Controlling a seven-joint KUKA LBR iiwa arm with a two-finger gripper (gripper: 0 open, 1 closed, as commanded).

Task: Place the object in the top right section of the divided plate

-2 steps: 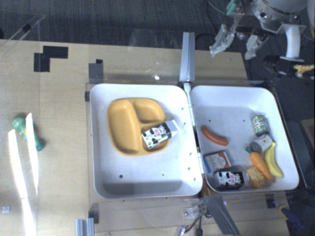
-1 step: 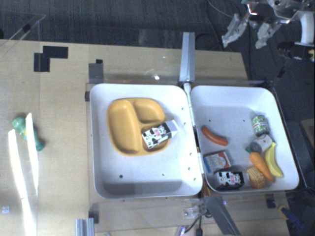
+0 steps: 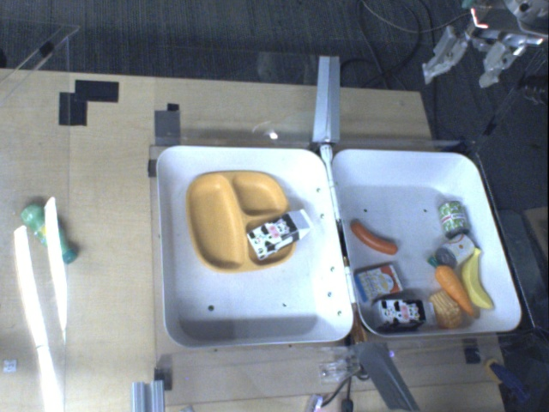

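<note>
While the tool (image 3: 470,57) hangs beyond the worktop's far right corner with its fingers spread wide and nothing between them, a small milk carton (image 3: 276,233) lies tilted on the yellow divided plate (image 3: 219,221) in the left bin (image 3: 180,307), in the lower right section rather than the top right one (image 3: 257,191). It looks light and fairly stiff, probably slick-sided; gripping across its narrow flat sides seems safest. The plate's dividing ridge sits close, but open room lies above.
</note>
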